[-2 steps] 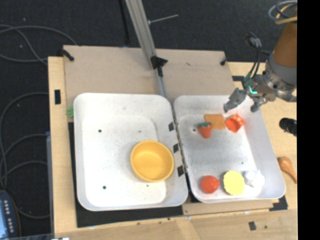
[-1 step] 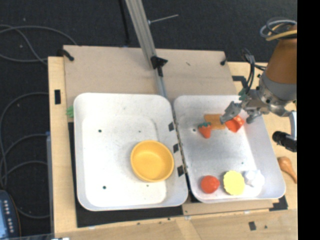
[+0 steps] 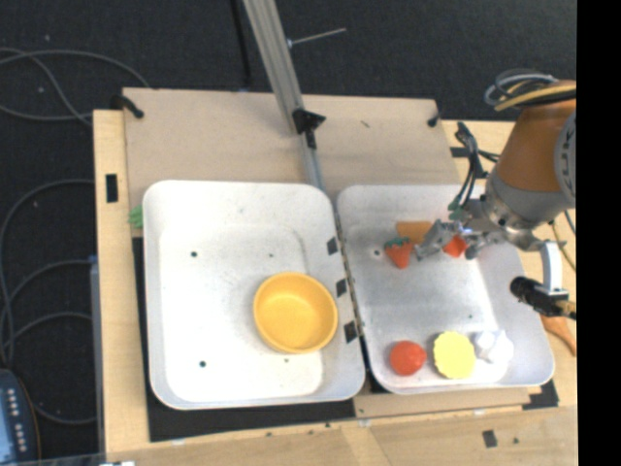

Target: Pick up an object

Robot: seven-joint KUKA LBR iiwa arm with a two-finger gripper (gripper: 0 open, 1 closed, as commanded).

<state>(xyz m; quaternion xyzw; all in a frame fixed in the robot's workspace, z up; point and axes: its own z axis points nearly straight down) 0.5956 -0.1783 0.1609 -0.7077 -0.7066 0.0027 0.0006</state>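
The gripper (image 3: 439,244) hung low in the right bin (image 3: 427,304), jaws unclear; the strawberry (image 3: 399,253) lay unlifted.

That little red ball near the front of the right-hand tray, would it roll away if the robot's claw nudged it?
Probably. The red ball looks round and smooth, so a nudge would likely send it rolling across the flat right bin. The yellow disc right beside it might block it that way. It looks small, so probably light, though its weight cannot be seen.
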